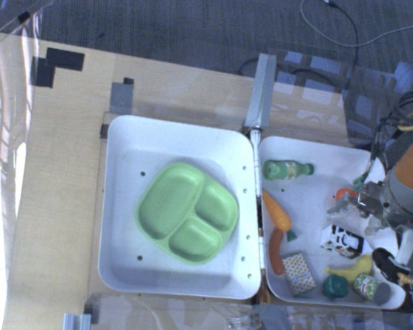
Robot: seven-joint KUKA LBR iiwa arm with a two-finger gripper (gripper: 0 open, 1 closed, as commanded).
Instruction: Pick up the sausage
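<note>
Seeing sausage (276, 252) beside carrot (277, 211) in right bin (320, 153); our hand (350, 203) above, grip state unclear.

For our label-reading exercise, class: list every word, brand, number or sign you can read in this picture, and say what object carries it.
No text can be read as words here.
Green bottle: has a label, too small and blurred to read.
Black-and-white item: bold pattern, no legible letters.
Patterned packet: speckled print, no readable text.
Sausage, carrot, green tray: no markings visible.
</note>
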